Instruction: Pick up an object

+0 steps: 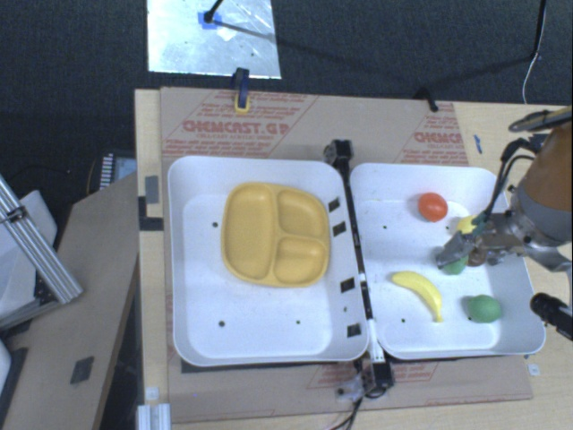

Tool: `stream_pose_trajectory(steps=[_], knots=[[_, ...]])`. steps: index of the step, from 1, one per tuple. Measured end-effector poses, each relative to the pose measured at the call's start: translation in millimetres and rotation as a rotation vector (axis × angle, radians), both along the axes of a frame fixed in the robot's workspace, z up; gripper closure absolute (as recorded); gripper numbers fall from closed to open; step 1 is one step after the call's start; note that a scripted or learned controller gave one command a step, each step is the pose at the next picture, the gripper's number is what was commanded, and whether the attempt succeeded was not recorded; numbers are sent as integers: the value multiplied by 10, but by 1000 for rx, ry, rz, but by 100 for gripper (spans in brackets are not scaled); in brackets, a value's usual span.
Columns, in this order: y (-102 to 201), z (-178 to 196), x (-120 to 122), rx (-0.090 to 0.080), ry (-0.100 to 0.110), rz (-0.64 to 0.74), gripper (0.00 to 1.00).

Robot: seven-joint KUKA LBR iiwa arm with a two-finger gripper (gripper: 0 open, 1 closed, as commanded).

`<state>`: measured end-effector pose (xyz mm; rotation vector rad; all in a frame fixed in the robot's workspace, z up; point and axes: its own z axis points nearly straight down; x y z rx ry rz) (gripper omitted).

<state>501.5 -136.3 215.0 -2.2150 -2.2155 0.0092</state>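
I see two white bins side by side on the worktop (295, 115). The left bin (201, 330) carries a yellow divided plate (273, 234), which I read as a drop-off spot, so the loose things for picking sit in the right bin (394, 334). In there I count an orange ball (433, 206) near the back, a banana (419, 290) towards the front, and a green ball (484, 308) just right of the banana, all well apart from each other, which should leave room for a grasp.

My arm (548, 186) reaches in from the right, and the gripper (457, 256) sits low over the right bin between the orange ball and the banana. A small green thing (455, 265) shows right at its tip, and a bit of yellow (466, 226) just above it. I judge the green one is the target, but the tip is dark and blurred; I cannot tell how wide the gripper stands, or whether it has hold of anything or merely touches it. I would not count this as a pick yet.
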Motion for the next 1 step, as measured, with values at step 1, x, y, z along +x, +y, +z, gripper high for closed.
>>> stream_pose_trajectory(steps=[1], knots=[[3,55,27,-2,-12,3,0]])
